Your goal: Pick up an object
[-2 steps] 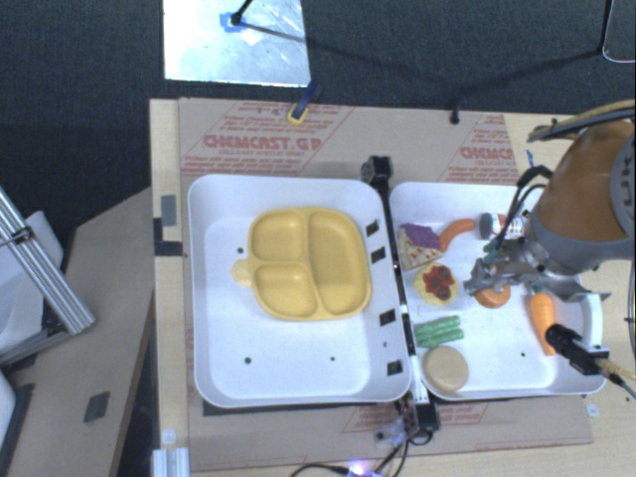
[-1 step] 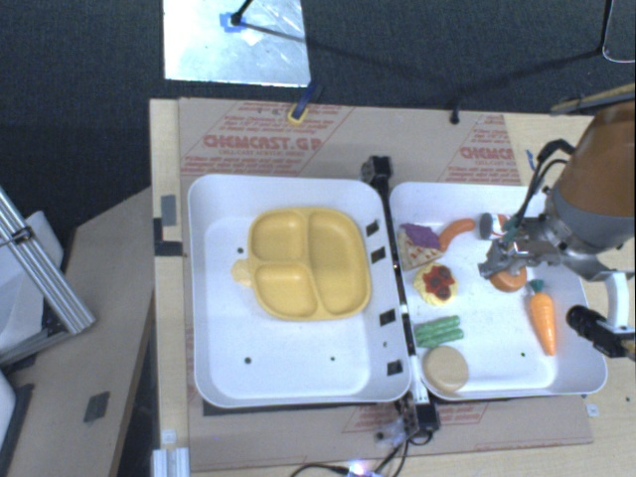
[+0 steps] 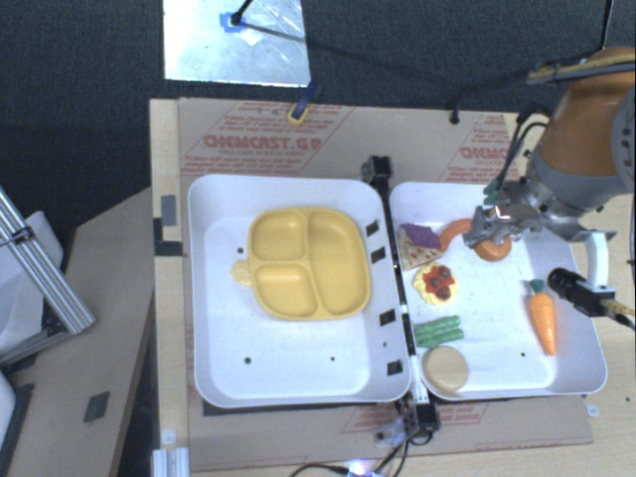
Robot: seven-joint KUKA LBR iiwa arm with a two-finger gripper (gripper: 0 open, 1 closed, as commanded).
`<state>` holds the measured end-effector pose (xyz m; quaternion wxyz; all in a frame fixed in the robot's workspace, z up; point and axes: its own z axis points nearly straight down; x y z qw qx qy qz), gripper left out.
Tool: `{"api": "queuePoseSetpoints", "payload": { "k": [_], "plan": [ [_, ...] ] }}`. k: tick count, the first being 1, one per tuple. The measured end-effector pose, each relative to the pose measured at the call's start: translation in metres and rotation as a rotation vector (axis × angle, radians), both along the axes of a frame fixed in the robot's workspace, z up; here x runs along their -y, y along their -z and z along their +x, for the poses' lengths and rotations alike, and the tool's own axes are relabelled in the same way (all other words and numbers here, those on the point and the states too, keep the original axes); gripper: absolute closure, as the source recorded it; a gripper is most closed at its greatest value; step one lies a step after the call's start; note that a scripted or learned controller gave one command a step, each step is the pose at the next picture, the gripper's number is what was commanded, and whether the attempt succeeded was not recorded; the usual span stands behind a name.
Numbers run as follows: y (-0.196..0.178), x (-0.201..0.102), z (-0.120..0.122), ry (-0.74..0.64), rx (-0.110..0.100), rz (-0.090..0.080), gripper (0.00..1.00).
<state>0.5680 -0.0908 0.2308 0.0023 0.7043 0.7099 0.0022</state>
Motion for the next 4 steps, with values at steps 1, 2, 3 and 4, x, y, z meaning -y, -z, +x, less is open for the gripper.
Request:
{"api": "queuePoseSetpoints", "payload": {
  "k": [1,2,3,4],
  "plan": [
    [0.014,-0.016,0.054,0.0,-0.001,0.0,1.0],
    [0.005,-0.032,0.062,0.001,-0.003,0.001,1.0],
    [0.016,-0.019,0.067,0.008,-0.005,-0.001,1.0],
    [-0.005,-0.021,0.069,0.003,-0.001,0.0,1.0]
  ]
}}
